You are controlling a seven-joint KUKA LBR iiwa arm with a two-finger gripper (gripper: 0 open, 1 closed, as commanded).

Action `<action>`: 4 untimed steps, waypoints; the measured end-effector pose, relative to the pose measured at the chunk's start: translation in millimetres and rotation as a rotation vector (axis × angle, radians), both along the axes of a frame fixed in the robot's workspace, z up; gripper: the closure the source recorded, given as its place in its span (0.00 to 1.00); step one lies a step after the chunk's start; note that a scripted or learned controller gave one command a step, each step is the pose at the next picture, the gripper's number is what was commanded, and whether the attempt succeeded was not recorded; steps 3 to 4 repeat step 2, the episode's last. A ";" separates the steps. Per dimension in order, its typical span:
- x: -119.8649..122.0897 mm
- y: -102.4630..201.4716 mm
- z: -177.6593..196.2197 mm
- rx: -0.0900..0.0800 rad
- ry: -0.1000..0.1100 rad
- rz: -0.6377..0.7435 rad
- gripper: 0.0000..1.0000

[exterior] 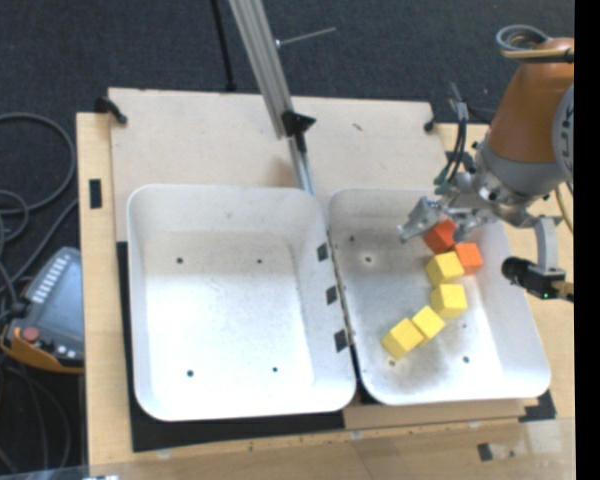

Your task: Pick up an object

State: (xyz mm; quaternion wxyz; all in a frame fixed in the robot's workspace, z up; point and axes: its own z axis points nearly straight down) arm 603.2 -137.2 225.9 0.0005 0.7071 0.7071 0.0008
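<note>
Gripper (432,224) hangs over the upper part of the right bin (510,368), at the right of the frame; whether it is wide, narrow or holding anything cannot be told. Two orange blocks (442,236) (469,257) lie just beside it. Three yellow blocks (445,267) (450,298) (428,322) and a fourth (403,338) run diagonally toward the bin's lower left. Left bin (140,268) sits alongside.

The claw (435,223) hangs over the right bin (510,368), an orange block (440,236) directly beneath it and another (469,257) just beside. Yellow blocks (446,268) crowd the floor below and toward the near rim. Left of the claw, open bin floor runs to the dividing wall; a metal post (265,58) slants behind.
</note>
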 end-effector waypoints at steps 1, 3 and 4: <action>-37.5 -6.3 -101.9 -0.002 -0.005 0.003 0.00; 17.8 1.6 -129.7 -0.001 -0.002 0.004 0.00; 17.8 1.6 -129.7 -0.001 -0.002 0.004 0.00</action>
